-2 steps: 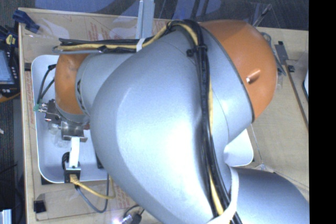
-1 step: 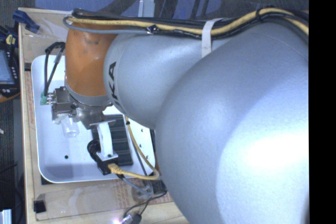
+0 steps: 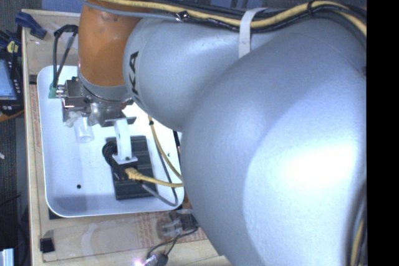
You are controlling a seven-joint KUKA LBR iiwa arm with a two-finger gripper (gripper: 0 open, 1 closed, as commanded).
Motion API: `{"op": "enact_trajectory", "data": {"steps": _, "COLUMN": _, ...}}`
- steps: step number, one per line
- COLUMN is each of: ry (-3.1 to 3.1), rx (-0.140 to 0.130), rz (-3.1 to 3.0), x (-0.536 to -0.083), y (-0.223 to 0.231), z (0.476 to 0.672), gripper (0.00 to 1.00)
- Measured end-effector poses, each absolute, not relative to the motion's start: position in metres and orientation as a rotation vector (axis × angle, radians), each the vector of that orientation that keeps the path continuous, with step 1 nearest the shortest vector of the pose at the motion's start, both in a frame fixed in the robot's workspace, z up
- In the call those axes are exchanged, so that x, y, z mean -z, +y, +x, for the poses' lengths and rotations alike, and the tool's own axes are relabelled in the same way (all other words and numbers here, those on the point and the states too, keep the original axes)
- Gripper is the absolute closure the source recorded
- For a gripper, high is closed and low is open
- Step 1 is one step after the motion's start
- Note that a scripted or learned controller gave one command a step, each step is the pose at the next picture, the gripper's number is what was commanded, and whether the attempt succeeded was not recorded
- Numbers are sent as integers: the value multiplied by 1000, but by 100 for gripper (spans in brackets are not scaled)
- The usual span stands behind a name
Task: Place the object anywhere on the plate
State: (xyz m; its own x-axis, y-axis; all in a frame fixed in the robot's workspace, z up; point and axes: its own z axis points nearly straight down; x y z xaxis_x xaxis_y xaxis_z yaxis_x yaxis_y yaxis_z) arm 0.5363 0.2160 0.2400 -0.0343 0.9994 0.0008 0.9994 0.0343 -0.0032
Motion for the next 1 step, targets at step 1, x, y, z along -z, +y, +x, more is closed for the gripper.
{"op": "enact_trajectory", "data": {"steps": 1, "ry": -2046, "rx": -11, "rz": -2381, "x": -190, "y": 202, "z": 475, "gripper": 100}}
